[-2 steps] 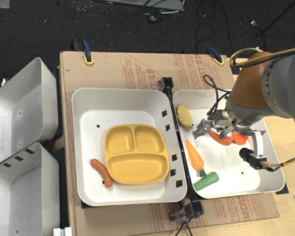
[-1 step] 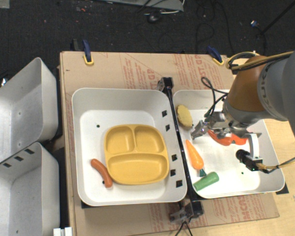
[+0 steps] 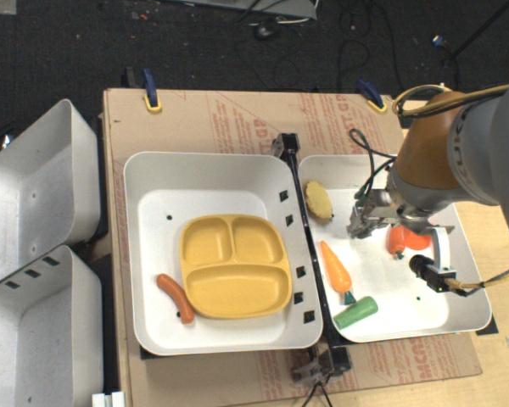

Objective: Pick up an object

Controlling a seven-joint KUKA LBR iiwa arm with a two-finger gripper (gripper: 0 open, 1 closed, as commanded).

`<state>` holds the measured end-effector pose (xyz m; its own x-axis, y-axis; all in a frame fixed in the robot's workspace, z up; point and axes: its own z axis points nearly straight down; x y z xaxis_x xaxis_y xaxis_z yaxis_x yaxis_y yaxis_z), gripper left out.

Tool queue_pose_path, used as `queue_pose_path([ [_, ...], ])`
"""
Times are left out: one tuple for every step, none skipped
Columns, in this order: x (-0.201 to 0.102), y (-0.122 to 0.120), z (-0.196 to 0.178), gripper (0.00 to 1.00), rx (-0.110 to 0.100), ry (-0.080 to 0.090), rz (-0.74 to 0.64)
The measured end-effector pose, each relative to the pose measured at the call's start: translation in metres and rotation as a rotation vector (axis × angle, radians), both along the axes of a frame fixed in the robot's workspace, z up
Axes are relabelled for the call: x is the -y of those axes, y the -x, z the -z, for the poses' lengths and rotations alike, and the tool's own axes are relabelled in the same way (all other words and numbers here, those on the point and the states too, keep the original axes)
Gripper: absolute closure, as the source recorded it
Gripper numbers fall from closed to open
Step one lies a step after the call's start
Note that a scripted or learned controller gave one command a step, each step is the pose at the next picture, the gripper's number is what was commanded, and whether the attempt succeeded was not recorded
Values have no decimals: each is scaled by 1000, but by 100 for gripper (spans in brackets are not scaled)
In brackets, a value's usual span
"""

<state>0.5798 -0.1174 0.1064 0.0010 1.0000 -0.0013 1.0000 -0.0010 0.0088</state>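
In the right bin (image 3: pixel 458 316) lie a yellowish potato-like piece (image 3: pixel 319 200) at the upper left, an orange carrot (image 3: pixel 336 266) with a green tip in the middle, a green cucumber-like piece (image 3: pixel 356 311) at the lower left, and an orange-red object (image 3: pixel 405 240) partly hidden by the arm. My gripper (image 3: pixel 362 225) hangs low over the bin's upper middle, between the potato piece and the orange-red object, right of the carrot's top end. Nothing shows between its tips.
The left bin (image 3: pixel 144 227) holds a yellow divided tray (image 3: pixel 235 266) and a red-brown sausage (image 3: pixel 176 298) by its lower left corner. A black divider (image 3: pixel 304 227) runs between the bins. Grey bins stand at far left. Cables trail off the arm's wrist.
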Motion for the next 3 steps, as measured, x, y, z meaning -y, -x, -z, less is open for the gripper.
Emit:
queue_pose_path([
  [4, 1, -63, 100, -3, 0, -2],
  [0, 6, -122, 100, -1, 1, -4],
  [0, 5, -164, 100, -3, 1, -5],
])
